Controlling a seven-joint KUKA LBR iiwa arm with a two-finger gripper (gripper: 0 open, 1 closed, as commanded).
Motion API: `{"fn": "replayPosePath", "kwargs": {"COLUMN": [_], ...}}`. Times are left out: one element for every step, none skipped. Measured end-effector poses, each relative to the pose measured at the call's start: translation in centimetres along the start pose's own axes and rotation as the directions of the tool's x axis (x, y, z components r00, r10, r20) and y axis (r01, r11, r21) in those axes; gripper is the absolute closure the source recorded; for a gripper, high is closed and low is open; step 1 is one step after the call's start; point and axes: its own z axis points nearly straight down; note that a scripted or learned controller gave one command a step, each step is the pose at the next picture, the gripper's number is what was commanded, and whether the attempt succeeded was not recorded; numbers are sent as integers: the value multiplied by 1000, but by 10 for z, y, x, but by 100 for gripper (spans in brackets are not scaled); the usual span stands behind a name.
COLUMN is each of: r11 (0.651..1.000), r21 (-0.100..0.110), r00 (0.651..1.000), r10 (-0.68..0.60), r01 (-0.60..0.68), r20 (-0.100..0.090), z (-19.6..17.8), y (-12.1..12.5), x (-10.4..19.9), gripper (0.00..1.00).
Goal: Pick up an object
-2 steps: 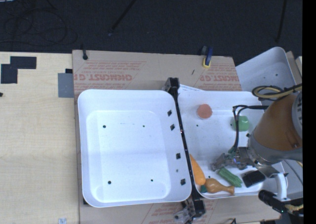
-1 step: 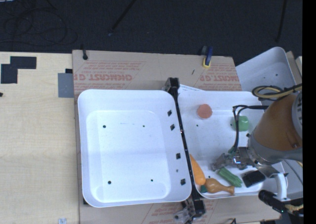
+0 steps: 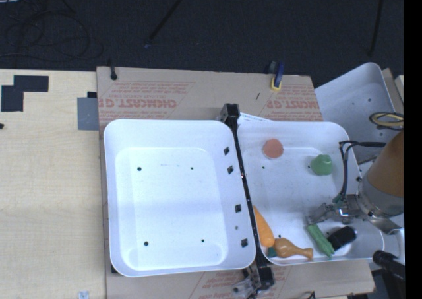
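Note:
My gripper (image 3: 323,212) hangs low over the right bin (image 3: 297,134), near its right front part, with the grey arm and its orange band behind it at the right. Just in front of the gripper lie a green stick (image 3: 320,239) and a black object (image 3: 341,236). A tan gourd-shaped toy (image 3: 293,249) and an orange carrot (image 3: 263,226) rest at the bin's front left. Farther back sit a green round object (image 3: 322,164) and a pink round one (image 3: 273,148). I see nothing held by the gripper.
The left bin (image 3: 119,159) stands beside the right one, split from it by a black divider bar (image 3: 239,172). Both bins rest on a cardboard sheet (image 3: 198,93). A white panel (image 3: 359,96) rises at the back right, with cables near the arm.

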Motion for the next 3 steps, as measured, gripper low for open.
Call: {"fn": "replayPosePath", "kwargs": {"r11": [1000, 1000, 1000], "r21": [0, -3, 3], "r00": [1000, 1000, 1000], "r10": [9, -3, 0], "r01": [-9, 3, 0], "r20": [-1, 1, -2], "z": [-11, -45, -53], "y": [-1, 50, 47], "x": [-1, 1, 1], "gripper": [100, 100, 100]}}
